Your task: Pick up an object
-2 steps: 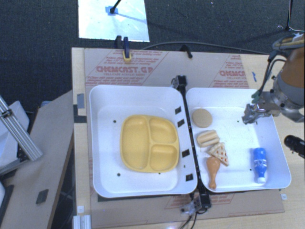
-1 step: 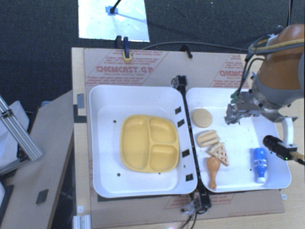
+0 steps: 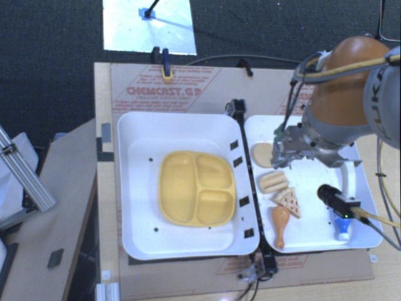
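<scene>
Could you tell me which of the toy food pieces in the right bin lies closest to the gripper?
The round tan cookie-like piece, at the top of the row, just left of the gripper. The bread roll, pizza slice and drumstick lie progressively lower.

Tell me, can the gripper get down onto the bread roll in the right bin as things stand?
Probably yes. The gripper hangs just above and beside the bread roll, which lies uncovered on the bin floor. The waffle wedge sits close below it, so a sloppy descent could nudge that.
</scene>
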